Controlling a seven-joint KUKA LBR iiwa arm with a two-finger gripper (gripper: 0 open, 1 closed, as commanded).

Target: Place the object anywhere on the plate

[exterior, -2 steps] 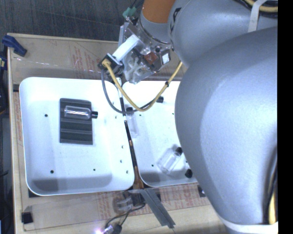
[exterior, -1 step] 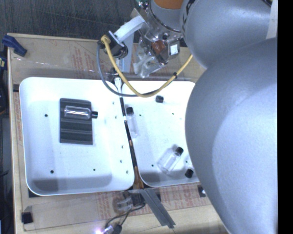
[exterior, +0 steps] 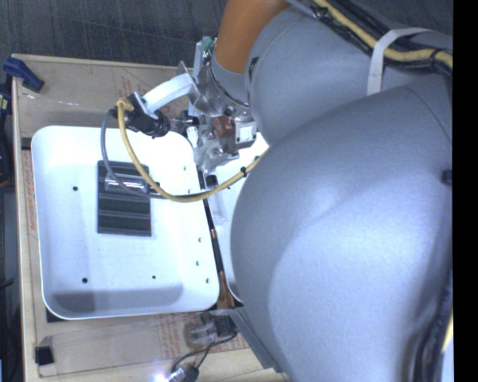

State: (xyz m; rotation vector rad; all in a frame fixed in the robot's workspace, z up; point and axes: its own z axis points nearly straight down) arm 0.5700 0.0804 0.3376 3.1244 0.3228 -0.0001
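Looming grey arm (exterior: 342, 213) over the right of the left bin (exterior: 64, 293), dark ribbed block (exterior: 125, 200) within it; tool (exterior: 211, 138) grip cannot tell; no legible writing.

The single camera sat fixed above the bench, looking down at a slant on the shallow white plastic left bin (exterior: 64, 213); my bulky grey arm (exterior: 342, 213), reaching in from the right, loomed nearest the lens.

White bin (exterior: 64, 237) holds a dark grey ribbed object (exterior: 125, 201); yellow cable (exterior: 171, 191); grey arm (exterior: 342, 213), orange band (exterior: 247, 22).
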